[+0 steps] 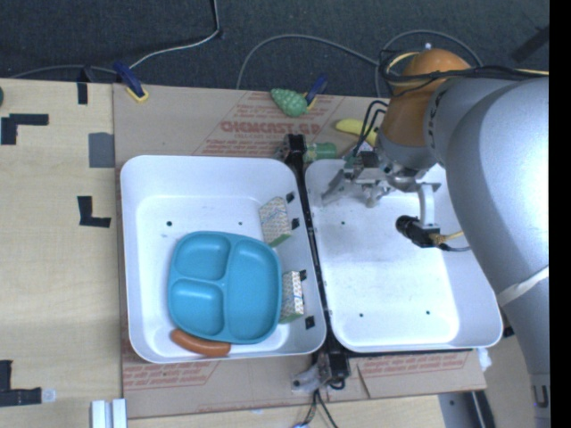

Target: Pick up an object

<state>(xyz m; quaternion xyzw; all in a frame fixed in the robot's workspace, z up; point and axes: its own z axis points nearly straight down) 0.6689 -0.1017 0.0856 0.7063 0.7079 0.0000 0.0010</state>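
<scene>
The gripper [355, 184] is seen low over the far left corner of the right bin [393, 328], close to the divider, with metal fingers spread toward the left; nothing is seen between them, and whether they stand apart or closed cannot be told from this slant. No object is held, so the task is judged to be at its approach or search stage, with the grasp not yet made. The candidate objects are all found to the left of the gripper, across the divider in the left bin [143, 239]: a blue divided plate [223, 285] lies down and left of it, an orange sausage-like piece [200, 343] is tucked against the plate's near edge, and two small patterned sponge-like pieces [276, 218] [293, 294] lie between the plate and the divider, the upper one being nearest the gripper. A move across the divider and a descent onto one of these would be called for next; the small upper piece, close to the bin wall, is judged awkward to close on. Much is obscured: the fingertips are blurred against the white floor, the wrist is covered by the grey arm [500, 176], and the bin's right side is hidden beneath that arm.
</scene>
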